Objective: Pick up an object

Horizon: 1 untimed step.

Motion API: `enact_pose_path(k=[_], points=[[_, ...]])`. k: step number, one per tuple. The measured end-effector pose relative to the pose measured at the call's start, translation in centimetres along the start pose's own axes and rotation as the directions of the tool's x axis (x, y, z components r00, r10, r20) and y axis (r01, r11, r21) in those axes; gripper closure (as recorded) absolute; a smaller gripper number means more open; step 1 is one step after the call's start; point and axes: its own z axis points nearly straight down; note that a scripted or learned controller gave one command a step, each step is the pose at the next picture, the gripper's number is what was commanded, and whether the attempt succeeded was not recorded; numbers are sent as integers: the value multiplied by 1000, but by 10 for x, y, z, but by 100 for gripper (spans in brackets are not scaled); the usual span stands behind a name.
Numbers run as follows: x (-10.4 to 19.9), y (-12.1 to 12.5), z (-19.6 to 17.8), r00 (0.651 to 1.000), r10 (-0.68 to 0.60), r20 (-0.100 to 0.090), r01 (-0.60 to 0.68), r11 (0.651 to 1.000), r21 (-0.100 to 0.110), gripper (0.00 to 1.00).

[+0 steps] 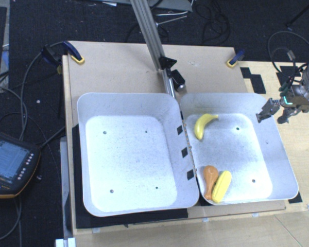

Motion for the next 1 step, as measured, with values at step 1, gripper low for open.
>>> enact_pose_path(k=[1], points=[[0, 0, 0, 1000, 0, 0, 0, 1000, 0, 0]])
